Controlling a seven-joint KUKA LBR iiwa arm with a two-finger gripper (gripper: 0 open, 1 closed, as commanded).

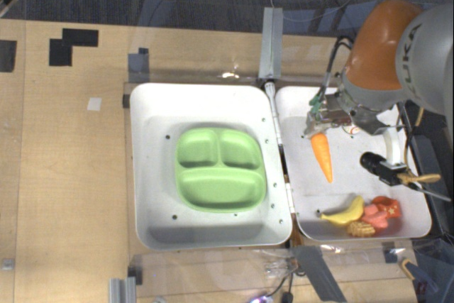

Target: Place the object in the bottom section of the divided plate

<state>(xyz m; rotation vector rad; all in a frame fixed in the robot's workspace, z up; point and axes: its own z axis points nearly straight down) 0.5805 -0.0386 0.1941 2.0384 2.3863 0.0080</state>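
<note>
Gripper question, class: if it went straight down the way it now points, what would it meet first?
Most likely the carrot: the gripper hangs over the right bin, just above the carrot's broad end. Depth is unclear from this slanted view, so it might instead meet the bin floor beside it.

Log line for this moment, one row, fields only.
gripper: over right bin, at carrot top, grasp unclear | divided plate: left bin | banana: right bin

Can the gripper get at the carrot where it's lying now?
Probably yes: the gripper hangs just above the carrot's top end, and the carrot lies apart from the banana, with nothing over it.
</note>
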